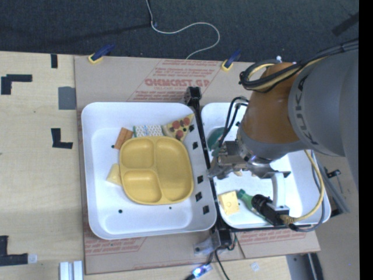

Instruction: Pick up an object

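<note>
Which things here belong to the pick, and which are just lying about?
In play: gripper, over the right bin; yellow block near it.
Lying about: yellow divided plate and pizza-slice toy in the left bin; white cable.

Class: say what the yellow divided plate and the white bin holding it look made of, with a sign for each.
Yellow divided plate: likely moulded plastic, matt, with rounded compartment ridges. White bin: probably smooth plastic, slightly glossy, rounded rim.
</note>
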Controlling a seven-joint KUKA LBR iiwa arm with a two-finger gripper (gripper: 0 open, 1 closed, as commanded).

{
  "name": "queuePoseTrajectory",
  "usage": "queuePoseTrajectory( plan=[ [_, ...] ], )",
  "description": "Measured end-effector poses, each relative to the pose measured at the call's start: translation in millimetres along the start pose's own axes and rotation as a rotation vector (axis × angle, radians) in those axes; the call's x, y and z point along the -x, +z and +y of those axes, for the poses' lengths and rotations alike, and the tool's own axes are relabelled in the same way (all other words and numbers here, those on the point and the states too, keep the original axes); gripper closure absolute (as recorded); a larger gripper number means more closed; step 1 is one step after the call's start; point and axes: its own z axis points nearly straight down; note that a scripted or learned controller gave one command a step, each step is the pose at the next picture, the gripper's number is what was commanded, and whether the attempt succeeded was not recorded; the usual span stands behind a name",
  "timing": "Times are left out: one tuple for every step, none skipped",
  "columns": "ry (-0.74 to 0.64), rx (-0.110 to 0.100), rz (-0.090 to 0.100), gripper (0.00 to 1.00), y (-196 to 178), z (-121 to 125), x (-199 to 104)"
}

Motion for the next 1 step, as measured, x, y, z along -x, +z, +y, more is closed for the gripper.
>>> queuePoseTrajectory(
  plan=[
    [-0.002, 0.002, 0.000, 1.00, 1.9, 4.1, 2.0]
  ],
)
